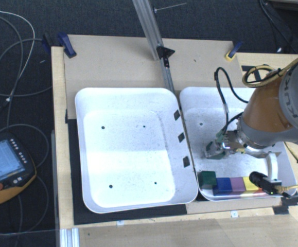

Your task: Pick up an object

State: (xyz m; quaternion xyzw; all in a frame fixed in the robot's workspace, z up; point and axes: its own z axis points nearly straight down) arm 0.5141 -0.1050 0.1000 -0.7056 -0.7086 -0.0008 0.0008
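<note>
A tan wooden bench [118,60] sits on dark carpet [15,14] with loose cables, seen from above. Two shallow white bins lie side by side: the left bin [128,148] at the frame's centre, the right bin [200,107] at lower right. The gripper [215,148] hangs low over the right bin; whether it is open or closed cannot be told. Along that bin's lower edge sit a green block [207,178], a blue block [223,184], a pink block [237,184] and a yellow block [251,184]. A handheld control pad [3,164] rests at far left.

Arm [272,107] reaching from right, claw [214,149] lowered.
</note>
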